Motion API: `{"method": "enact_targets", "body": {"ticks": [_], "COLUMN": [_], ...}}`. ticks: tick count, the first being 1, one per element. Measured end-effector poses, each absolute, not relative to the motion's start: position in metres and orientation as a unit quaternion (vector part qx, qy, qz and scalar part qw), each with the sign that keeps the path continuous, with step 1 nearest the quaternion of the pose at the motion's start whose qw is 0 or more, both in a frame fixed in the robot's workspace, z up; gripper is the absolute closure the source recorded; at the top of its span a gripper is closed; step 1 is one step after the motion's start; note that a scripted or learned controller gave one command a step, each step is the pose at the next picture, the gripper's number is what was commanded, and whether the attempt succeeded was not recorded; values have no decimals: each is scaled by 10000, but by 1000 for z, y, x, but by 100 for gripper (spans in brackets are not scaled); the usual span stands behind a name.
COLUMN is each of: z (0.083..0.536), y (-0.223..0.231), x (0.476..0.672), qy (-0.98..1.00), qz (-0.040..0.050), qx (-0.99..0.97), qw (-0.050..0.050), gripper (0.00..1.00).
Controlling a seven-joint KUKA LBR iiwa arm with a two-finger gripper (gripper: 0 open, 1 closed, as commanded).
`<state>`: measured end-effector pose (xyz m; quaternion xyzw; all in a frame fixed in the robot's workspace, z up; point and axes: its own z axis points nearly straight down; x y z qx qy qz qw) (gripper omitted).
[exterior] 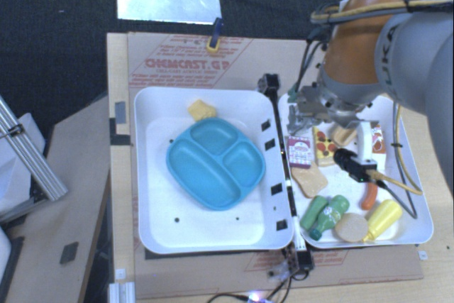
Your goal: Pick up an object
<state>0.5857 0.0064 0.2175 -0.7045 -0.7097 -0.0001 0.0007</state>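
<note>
The right bin [424, 223] holds several toy foods: a maroon carton [299, 150], a pizza slice [325, 146], a bread slice [311, 182], green vegetables [325, 215], a round bun [351, 228], a yellow squash-like piece [383, 217], an orange piece [369, 196] and a white carton [373, 138]. My gripper [311, 117] hangs low over the far left part of this bin, just above the maroon carton and the pizza slice. The wrist hides its tips. Nothing can be seen held in it.
The left bin [152, 223] holds a blue divided plate [215, 163] and a small yellow piece [202, 109] at its far side. A black divider [280, 152] separates the bins. A black fitting with yellow cables [355, 165] hangs off the arm over the right bin.
</note>
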Motion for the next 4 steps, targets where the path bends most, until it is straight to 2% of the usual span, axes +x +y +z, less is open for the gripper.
{"method": "enact_targets", "body": {"ticks": [1,2,4], "z": [231,214,217], "y": [59,70,68], "x": [567,566,573], "qy": [-7096,-7091,-7080], "qz": [-5,4,-8], "qx": [-7046,-7051,-7062], "qw": [6,5,-4], "gripper": [100,100,100]}}
